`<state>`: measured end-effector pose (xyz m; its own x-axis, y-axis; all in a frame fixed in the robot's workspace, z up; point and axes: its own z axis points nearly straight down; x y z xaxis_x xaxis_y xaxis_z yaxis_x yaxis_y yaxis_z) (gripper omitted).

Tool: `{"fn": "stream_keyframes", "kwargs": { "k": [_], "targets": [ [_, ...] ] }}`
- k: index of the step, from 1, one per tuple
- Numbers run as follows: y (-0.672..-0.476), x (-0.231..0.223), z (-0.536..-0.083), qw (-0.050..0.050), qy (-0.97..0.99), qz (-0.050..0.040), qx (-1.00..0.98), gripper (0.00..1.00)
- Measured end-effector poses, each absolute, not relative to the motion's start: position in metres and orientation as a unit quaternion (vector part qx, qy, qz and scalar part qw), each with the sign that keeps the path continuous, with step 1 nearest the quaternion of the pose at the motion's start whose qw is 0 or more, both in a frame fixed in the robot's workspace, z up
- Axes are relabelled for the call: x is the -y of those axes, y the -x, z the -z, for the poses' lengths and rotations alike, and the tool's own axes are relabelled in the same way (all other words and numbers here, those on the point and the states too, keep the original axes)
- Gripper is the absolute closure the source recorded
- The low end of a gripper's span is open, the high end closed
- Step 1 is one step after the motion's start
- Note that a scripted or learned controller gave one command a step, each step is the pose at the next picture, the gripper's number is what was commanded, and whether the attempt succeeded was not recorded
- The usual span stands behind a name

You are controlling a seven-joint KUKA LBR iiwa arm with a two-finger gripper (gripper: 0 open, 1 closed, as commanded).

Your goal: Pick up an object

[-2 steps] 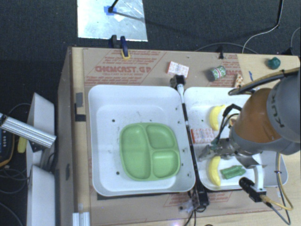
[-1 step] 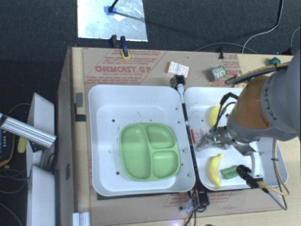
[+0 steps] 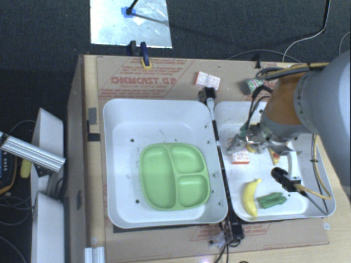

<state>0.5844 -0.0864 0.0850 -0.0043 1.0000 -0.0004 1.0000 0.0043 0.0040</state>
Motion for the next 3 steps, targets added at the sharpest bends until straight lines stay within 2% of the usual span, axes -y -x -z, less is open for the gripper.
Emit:
{"fn": "stream_keyframes", "kwargs": {
  "k": [1,2,3],
  "targets": [
    [-0.596,0.095,-0.085,0.001,-0.706,-0.0007,-0.709,0.00],
    [-0.597,0.095,-0.095,0.002,-0.704,-0.0012,-0.710,1.00],
    [-0.564,0.028,-0.186,0.001,-0.705,-0.0021,-0.709,1.00]
  ]
}}
